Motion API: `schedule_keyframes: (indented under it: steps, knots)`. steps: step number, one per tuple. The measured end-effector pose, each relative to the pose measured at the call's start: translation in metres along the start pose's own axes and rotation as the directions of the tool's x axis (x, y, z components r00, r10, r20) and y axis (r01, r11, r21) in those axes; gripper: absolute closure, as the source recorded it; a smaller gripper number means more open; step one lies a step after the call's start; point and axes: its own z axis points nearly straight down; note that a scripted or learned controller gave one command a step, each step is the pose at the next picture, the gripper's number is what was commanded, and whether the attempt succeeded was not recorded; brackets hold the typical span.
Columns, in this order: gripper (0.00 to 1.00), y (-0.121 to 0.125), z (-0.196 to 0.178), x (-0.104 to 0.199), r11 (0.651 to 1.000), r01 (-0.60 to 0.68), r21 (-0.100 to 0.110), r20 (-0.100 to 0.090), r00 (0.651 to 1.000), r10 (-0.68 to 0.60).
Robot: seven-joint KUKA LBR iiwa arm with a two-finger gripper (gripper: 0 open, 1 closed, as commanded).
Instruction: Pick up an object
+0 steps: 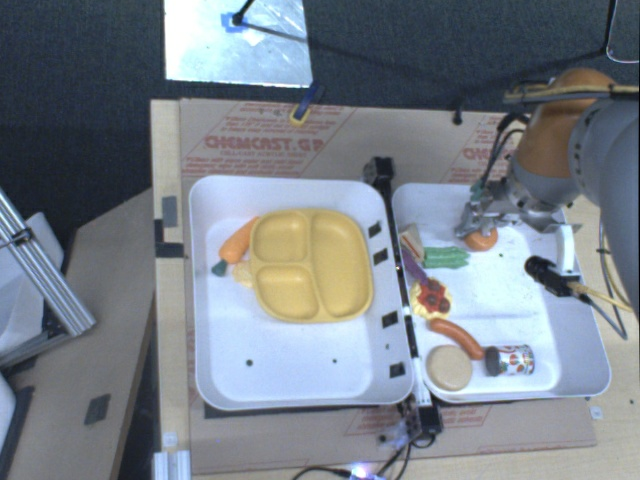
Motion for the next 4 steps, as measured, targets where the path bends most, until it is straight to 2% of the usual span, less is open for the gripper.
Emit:
schedule_keyframes:
  steps: [1, 2, 3, 4]
  knots:
    - [1.00, 0.004, -0.065, 0.000, 1.000, 0.003, 0.007, -0.005, 1.000, -0.003]
    - [1.00, 0.007, -0.120, -0.001, 1.000, 0.003, 0.006, -0.005, 1.000, -0.003]
    - [1.00, -0.031, -0.126, 0.041, 1.000, 0.006, 0.014, -0.008, 1.000, -0.006]
    - [1.00, -0.044, -0.133, 0.071, 1.000, 0.006, 0.014, -0.008, 1.000, -0.006]
